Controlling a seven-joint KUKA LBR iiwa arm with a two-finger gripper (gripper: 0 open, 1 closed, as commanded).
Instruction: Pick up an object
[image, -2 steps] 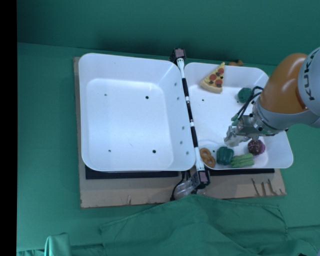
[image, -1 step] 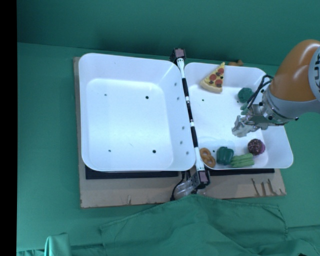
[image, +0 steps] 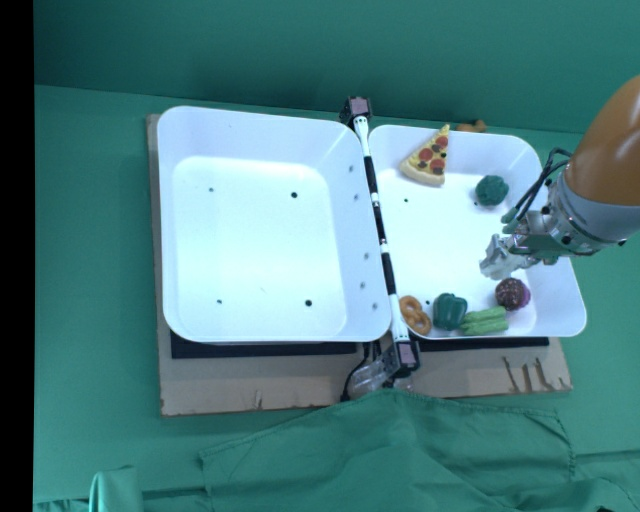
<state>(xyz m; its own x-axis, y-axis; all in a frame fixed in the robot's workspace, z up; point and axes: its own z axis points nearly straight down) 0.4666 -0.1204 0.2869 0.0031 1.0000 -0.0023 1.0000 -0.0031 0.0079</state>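
Two bins sit side by side on a board (image: 200, 395) atop the worktop (image: 90, 250), a rod (image: 378, 225) running along the seam between them. In the right bin (image: 440, 235), a pizza slice (image: 427, 158) lies at the far edge and a ball (image: 490, 189) to its right. Along the near edge, left to right, lie a pretzel (image: 414, 313), a pepper (image: 449, 310), a pod (image: 484, 321) and, just behind it, a berry (image: 512, 293). The tool (image: 500, 256) hangs over the right bin between ball and berry. The left bin (image: 260, 225) adjoins. Cloth (image: 400, 450) lies in front of the board.
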